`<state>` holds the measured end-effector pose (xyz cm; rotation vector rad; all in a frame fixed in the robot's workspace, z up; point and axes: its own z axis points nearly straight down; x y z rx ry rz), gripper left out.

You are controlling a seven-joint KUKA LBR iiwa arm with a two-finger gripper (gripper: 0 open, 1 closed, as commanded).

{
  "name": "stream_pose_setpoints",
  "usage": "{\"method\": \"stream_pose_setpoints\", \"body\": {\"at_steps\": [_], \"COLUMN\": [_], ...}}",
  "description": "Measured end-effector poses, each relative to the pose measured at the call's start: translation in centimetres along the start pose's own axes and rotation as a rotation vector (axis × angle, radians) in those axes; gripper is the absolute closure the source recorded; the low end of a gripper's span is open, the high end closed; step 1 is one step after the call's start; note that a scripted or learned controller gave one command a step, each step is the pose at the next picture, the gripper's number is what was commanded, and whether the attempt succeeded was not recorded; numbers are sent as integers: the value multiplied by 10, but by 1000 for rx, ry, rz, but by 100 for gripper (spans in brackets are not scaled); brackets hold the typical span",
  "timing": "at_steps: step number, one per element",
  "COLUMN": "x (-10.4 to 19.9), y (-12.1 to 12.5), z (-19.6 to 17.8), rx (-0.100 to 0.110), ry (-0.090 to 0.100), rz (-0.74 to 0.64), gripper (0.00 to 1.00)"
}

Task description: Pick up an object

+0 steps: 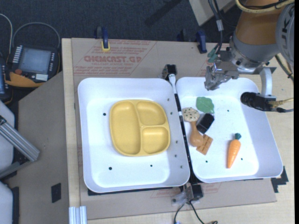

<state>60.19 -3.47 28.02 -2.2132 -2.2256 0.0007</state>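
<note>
Metal tool (214,81), grip unreadable, above right white bin (261,167): glossy tapered carrot (233,152), speckled round cookie (189,114), black block (205,122).

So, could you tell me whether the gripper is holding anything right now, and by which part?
Nothing is held: the gripper hangs above the right bin's far edge.

Bright, even overhead light; white bins (93,171) near blown out, with faint glare. Soft, short shadows beside the carrot (233,152) and under the yellow divided tray (139,127). Slightly soft focus throughout; dark floor at top murky, little detail.
</note>
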Motion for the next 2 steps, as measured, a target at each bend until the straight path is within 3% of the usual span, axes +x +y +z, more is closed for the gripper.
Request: {"method": "stream_pose_setpoints", "body": {"at_steps": [2], "x": [115], "y": [-19], "z": [31], "rx": [3], "ry": [0], "rz": [0], "gripper": [100]}}
